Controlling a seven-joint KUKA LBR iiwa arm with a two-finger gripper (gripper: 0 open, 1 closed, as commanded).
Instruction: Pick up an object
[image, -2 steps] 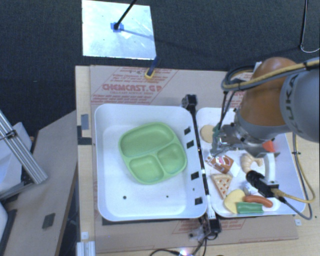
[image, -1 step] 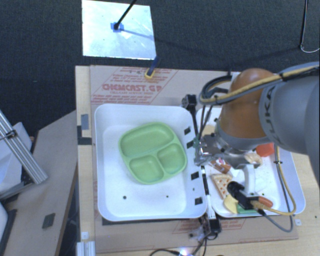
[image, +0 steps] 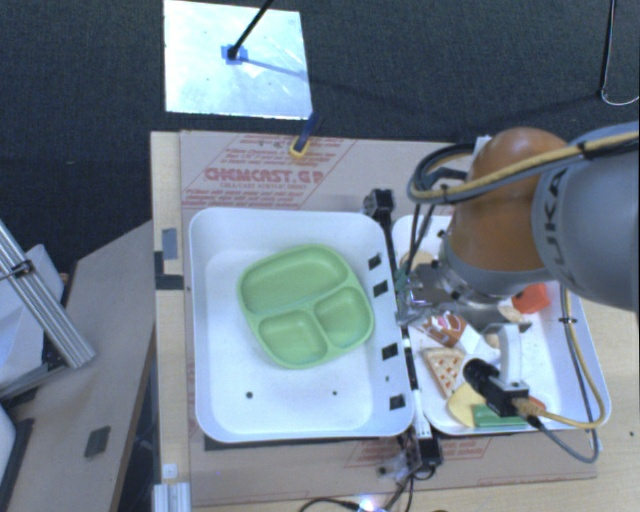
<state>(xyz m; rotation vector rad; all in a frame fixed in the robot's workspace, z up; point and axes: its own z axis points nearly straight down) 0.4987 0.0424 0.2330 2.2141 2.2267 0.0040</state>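
The arm (image: 530, 215) hangs low over the right bin (image: 585, 345), and its claw (image: 425, 295) sits above the toy food (image: 445, 365) there; open or closed, hard to tell. The green tray (image: 300, 303) lies in the left bin (image: 225, 400).

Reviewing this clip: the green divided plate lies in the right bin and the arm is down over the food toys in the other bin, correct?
Not quite. The camera view shows the green divided plate in the left bin, not the right. The arm is indeed over the right bin, where the food toys, such as the waffle slice, lie.
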